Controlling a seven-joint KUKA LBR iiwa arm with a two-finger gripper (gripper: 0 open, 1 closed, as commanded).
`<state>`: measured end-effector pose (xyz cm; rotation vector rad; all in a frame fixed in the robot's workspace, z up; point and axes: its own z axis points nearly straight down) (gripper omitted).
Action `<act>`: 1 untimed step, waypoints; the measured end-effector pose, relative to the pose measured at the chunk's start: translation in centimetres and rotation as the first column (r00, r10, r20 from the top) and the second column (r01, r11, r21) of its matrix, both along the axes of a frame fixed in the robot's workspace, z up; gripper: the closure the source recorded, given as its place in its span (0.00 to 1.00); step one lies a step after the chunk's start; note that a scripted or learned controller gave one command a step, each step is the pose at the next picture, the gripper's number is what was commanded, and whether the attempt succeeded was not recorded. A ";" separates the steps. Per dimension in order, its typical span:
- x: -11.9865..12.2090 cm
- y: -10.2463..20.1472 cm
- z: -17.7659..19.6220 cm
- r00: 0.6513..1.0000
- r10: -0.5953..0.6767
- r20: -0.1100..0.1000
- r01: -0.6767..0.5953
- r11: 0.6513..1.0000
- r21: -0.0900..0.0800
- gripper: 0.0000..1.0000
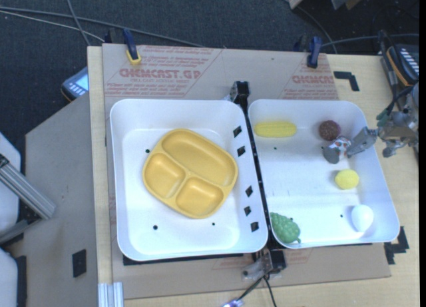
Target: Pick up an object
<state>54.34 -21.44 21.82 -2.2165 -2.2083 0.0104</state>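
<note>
The grey two-finger gripper hangs at three o'clock in the right white bin; I cannot tell its state. Nearest, at twelve o'clock, sits the dark maroon ball: centre over it first.

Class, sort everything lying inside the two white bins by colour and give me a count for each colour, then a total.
Yellow: 3 (divided plate, corn cob, small round fruit)
Green: 1 (leafy piece)
Dark red-brown: 1 (round piece)
White: 1 (egg-shaped piece)
Total: 6
</note>
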 end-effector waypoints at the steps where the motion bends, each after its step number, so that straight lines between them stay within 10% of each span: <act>1: 0.3 0.1 0.7 1.000 0.004 0.013 -0.004 1.000 -0.004 0.00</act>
